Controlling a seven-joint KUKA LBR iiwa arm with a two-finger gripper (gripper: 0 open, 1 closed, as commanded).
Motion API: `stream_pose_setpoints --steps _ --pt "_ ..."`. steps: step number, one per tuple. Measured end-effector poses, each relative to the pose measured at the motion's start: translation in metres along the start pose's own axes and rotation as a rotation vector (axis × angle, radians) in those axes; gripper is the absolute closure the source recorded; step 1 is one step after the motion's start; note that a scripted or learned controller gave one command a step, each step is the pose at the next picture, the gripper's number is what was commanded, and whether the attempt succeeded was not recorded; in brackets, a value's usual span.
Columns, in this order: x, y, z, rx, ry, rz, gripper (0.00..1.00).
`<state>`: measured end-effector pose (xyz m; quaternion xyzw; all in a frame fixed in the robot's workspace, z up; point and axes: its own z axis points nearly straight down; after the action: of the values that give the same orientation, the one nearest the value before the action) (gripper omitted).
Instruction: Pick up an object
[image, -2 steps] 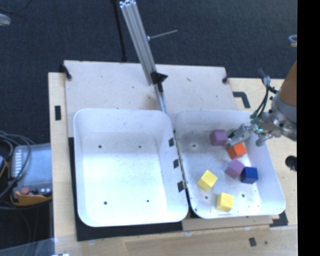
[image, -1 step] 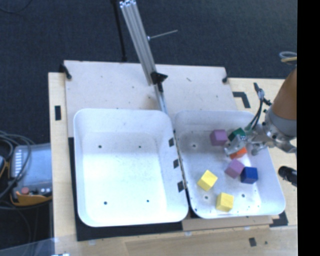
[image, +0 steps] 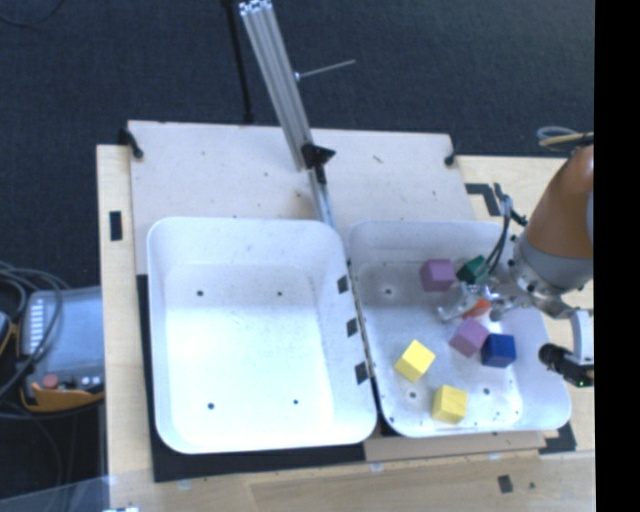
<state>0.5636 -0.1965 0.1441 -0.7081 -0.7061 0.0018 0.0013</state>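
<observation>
Purple cubes (image: 437, 274), yellow ones, one blue: matte, hard-edged. Fingers (image: 474, 303) above them; grip impossible to tell.

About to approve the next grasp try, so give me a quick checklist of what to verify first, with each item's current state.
1. Gripper over the right bin: ok.
2. Thing between the fingers: cannot tell; the wrist hides them.
3. Nearest target, the tilted purple block, apart from the blue cube: not ok, they touch.
4. Easier targets free-standing: ok; the two yellow cubes sit apart.
5. Second purple block and green piece close beside the gripper: collision risk, cannot tell clearance.
</observation>
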Motion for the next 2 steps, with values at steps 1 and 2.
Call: stream_pose_setpoints --steps 1,2 --pt "-0.001 0.001 0.048 -0.006 -0.002 0.001 0.0" --pt "-0.003 0.002 0.034 -0.012 -0.003 0.007 1.0"
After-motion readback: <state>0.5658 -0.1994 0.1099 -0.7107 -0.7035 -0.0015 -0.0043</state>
